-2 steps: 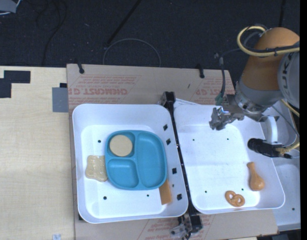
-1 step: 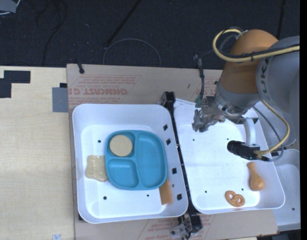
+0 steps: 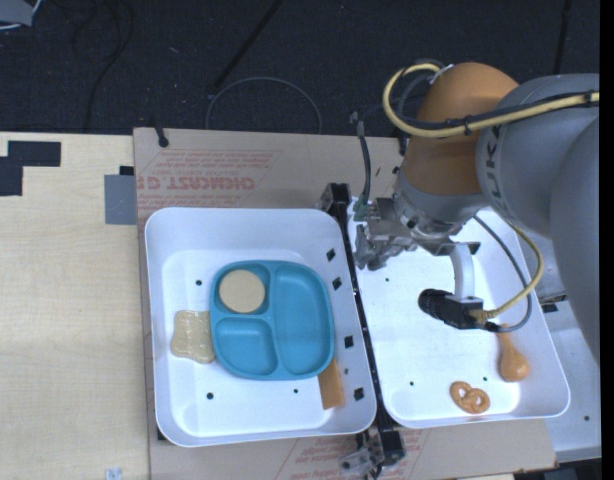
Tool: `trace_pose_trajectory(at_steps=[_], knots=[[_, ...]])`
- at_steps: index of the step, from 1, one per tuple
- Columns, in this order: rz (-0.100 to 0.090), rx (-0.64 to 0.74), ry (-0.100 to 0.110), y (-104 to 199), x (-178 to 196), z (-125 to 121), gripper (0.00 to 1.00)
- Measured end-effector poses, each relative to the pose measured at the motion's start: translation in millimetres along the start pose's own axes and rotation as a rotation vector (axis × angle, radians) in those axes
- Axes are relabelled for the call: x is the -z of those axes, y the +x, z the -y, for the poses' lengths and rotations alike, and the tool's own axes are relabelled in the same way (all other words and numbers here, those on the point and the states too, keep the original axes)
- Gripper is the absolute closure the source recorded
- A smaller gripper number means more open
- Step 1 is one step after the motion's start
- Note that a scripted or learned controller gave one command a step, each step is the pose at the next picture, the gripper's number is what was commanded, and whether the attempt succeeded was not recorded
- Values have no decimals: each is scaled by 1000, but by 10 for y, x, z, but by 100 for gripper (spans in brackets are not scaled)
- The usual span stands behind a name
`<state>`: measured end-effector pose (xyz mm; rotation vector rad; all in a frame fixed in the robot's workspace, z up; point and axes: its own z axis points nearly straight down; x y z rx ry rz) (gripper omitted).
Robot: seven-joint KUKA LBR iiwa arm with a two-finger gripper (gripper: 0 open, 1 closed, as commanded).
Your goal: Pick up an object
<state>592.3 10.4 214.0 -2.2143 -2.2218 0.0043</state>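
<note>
The end effector (image 3: 373, 251) hangs over the far left corner of the right bin (image 3: 419, 363), close to the wall it shares with the left bin (image 3: 179, 240). Its metal parts bunch together under the grey wrist, and I cannot tell whether it is wide or narrow. Nothing is seen in its grip.

The white floor below it is bare. The nearest loose things lie well apart from it, toward the near right corner of the same bin. One is a small brown pretzel (image 3: 471, 398), knotted and glossy. The other is an orange-tan club-shaped piece (image 3: 512, 360), thin at the top and bulbous below, lying close to the right wall. The two are near each other but do not touch.

A blue divided plate (image 3: 287, 328) of smooth plastic with rounded corners takes up most of the left bin. A flat round tan disc (image 3: 241, 290) rests in its upper left compartment. A pale, lumpy yellow slab (image 3: 192, 336) touches the plate's left edge. A narrow orange-brown block (image 3: 330, 386) sits against the plate's lower right corner, squeezed toward the bin wall.

Both bins are shallow with sloping walls and rest on a cardboard sheet (image 3: 237, 173) printed in red, which lies on the pale wood desk (image 3: 57, 318).
</note>
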Motion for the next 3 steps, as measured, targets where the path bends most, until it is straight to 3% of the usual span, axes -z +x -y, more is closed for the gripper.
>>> trace_pose_trajectory(at_steps=[1, 2, 3], knots=[[0, 0, -1, 484, -6, 31, 100], [0, 1, -5, 958, 137, -170, 100], [2, -1, -1, 941, 127, -157, 0]])
